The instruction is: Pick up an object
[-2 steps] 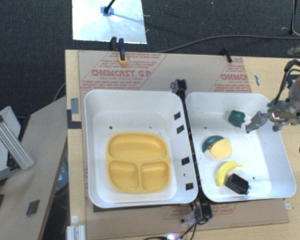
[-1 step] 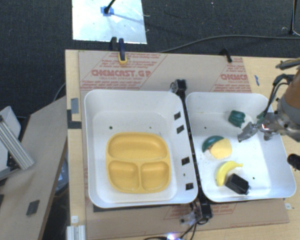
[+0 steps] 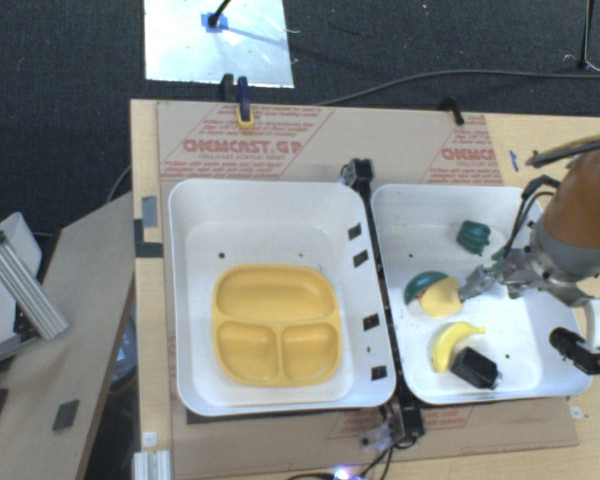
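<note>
A tangle of cables (image 3: pixel 395 430) is seen at the near edge of the table (image 3: pixel 150 298), just below the seam between the two white bins. In the left bin (image 3: pixel 270 218) a yellow divided plate (image 3: pixel 277 323) is laid flat, with one long compartment at the far side and two smaller ones at the near side. In the right bin (image 3: pixel 420 218) a black block (image 3: pixel 474 368) is placed nearest the front, touching or just beside a yellow banana (image 3: pixel 452 344). Further back a pale yellow rounded object (image 3: pixel 441 297) is set against a dark green rounded object (image 3: pixel 423 284), and a small teal object (image 3: pixel 473 235) is placed well apart from them, toward the far wall. The gripper (image 3: pixel 477 284) is reached in from the right, its tip just beside the pale yellow object; whether the jaws are open or closed cannot be told. The bins are carried on a brown protective sheet (image 3: pixel 242 138) on which "CHEMCAST GP" is printed in red behind the left bin, and the same print is partly seen behind the right one. A blue-and-yellow clamp (image 3: pixel 243 102) is fixed at the sheet's far edge.
</note>
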You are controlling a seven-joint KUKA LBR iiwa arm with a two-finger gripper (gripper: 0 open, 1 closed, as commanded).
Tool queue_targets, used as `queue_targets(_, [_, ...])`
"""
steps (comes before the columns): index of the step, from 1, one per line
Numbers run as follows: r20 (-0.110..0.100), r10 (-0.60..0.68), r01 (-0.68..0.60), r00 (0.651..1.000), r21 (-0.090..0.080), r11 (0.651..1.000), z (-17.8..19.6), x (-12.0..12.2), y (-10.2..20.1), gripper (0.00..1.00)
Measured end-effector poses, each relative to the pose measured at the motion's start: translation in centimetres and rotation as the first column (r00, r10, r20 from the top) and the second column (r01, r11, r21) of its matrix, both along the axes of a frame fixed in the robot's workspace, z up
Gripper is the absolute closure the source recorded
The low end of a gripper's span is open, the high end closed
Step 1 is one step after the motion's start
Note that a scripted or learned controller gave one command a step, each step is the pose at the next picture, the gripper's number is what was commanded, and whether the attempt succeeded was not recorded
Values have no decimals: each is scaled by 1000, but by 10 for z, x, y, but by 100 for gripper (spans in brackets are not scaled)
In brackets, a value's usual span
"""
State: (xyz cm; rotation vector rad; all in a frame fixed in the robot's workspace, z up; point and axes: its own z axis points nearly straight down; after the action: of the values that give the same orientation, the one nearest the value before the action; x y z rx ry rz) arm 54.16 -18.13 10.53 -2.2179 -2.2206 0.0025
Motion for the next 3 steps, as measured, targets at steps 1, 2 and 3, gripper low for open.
queue_targets(1, [6, -1, 1, 1000, -1, 1000, -19, 2, -1, 0])
queue_targets(2, [12, 0, 0, 1000, -5, 1000, -7, 3, -1, 100])
queue_targets(3, [9, -2, 2, 1000, -3, 1000, 40, 0, -9, 100])
